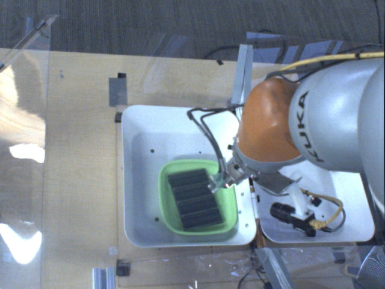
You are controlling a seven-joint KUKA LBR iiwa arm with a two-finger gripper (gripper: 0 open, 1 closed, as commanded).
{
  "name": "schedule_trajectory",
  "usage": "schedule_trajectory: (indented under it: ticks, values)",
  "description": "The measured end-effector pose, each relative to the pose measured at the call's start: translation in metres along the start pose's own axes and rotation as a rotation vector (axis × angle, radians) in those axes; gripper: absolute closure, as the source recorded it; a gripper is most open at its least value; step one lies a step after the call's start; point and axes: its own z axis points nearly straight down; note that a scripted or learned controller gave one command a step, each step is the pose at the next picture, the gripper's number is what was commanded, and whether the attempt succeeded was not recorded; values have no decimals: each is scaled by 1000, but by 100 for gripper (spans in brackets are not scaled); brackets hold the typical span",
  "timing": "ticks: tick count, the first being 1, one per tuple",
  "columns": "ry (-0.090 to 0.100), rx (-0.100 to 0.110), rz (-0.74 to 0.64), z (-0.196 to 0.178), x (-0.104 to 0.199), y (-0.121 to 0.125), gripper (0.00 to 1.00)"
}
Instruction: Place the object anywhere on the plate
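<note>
view: camera view, looking down on the bench [78, 179] at a slant
bins: left bin [138, 161] has the plate; right bin [355, 221] sits just beside it on the right
plate: green plate [165, 197], squarish with rounded corners, in the near-right part of the left bin
object: dark ridged slab [194, 198] lying flat on the green plate, inside its rim
object axis: long axis runs far to near, with the near end swung a little right; the ridges cross it left-right
object ends: both look alike (no clear front), so I can't say which way it points
arm: grey arm [337, 119] comes in from the right, orange band [267, 122] over the wall between the bins
hand: hand [218, 182] low at the plate's right rim, at the slab's far-right corner; contact unclear
hand state: cannot tell if apart, together or clamped, too small and shadowed
progress: slab appears to rest on the plate, so the placing looks done or nearly done
left: likely only letting go (if gripped) and lifting clear without dragging the slab
</note>
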Motion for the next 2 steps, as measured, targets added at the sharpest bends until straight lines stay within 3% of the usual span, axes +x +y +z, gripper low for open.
schedule_trajectory:
  ticks: [1,2]
  values:
    - [0,0,0,0,0,0,0]
    - [-4,-4,-103,-1,-70,-7,0]
